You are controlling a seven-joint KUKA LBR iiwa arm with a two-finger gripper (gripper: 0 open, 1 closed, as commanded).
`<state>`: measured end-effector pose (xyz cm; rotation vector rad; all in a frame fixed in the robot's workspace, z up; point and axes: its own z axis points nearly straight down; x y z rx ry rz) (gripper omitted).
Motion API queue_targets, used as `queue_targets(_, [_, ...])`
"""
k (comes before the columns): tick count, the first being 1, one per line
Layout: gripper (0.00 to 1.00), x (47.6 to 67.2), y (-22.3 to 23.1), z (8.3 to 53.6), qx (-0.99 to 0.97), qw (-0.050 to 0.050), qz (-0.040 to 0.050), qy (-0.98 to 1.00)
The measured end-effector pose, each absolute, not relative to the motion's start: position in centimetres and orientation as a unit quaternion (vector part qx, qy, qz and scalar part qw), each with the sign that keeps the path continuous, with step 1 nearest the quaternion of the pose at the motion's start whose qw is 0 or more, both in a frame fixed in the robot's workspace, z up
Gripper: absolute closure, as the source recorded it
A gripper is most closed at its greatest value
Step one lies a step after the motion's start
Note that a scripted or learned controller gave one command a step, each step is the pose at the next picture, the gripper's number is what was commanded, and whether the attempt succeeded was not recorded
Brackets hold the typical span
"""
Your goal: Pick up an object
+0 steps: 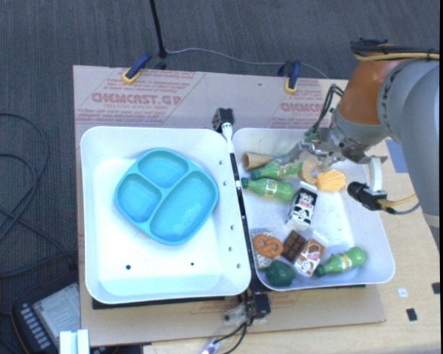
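My gripper (308, 150) hangs low over the far part of the right bin (369, 231), reaching in from the grey arm with the orange band (362, 94). Right under and beside it lie a green bottle (269, 171), a round tan piece (308, 169) and a yellow toy (331, 181). A cone (254, 158) lies just left of it. A second green bottle (269, 189) and a black-and-white carton (303, 206) rest in the bin's middle. I see nothing lifted.
Near the right bin's front lie a pretzel (266, 243), a chocolate bar (292, 243), a snack pack (309, 257), a dark green vegetable (280, 273) and a third green bottle (344, 259). A blue divided plate (167, 195) sits in the left bin (103, 264).
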<state>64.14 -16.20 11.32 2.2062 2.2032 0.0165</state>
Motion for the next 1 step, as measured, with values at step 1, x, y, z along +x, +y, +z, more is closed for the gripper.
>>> queue_targets(1, [0.0,62.53,-18.96,8.78,0.707,0.005,0.0006,0.708])
